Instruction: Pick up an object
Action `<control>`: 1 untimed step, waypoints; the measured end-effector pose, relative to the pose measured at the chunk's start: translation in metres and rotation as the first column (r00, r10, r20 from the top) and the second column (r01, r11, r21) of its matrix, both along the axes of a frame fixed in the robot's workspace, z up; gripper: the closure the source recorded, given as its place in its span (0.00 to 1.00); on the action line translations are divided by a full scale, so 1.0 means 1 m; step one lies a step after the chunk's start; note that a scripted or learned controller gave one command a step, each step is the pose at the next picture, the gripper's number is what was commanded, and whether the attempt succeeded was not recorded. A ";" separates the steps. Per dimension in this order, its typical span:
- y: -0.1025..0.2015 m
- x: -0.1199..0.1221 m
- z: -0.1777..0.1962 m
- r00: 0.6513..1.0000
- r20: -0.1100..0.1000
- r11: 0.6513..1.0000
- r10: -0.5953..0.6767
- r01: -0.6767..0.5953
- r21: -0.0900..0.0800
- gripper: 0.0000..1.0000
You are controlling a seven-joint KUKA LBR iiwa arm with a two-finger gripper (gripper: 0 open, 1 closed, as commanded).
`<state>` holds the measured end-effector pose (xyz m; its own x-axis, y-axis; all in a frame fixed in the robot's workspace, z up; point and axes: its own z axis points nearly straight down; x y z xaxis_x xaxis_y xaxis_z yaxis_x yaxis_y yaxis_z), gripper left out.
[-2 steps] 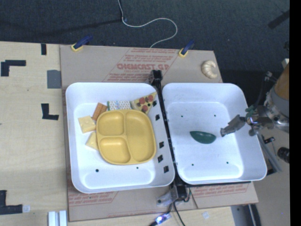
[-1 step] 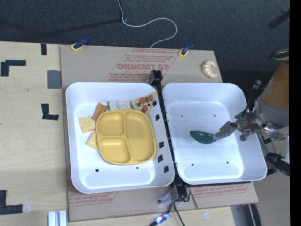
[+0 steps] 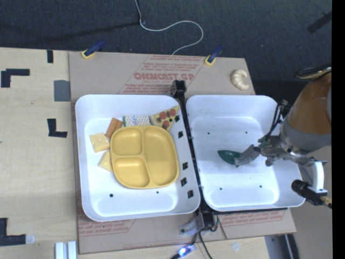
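A small dark green object [image 3: 228,156], shaped like a spoon bowl, lies in the middle of the right bin [image 3: 237,108]. My gripper [image 3: 243,159] reaches in from the right and is low over the bin floor. Its tip is right against the green object's right side. The gripper's own body hides whether the object is held or only touched. The grey arm with its orange band [image 3: 312,112] stands over the bin's right wall.
The left bin [image 3: 86,144] holds a yellow divided plate [image 3: 144,156] with several flat tan and patterned pieces [image 3: 100,142] around its upper left. A beige lump [image 3: 241,79] lies on the cardboard behind the right bin. Clamps and a cable sit at the back.
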<state>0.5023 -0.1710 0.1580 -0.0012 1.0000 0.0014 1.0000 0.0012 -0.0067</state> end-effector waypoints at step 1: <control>0.009 -0.005 -0.061 1.000 -0.001 1.000 0.000 0.000 0.001 0.00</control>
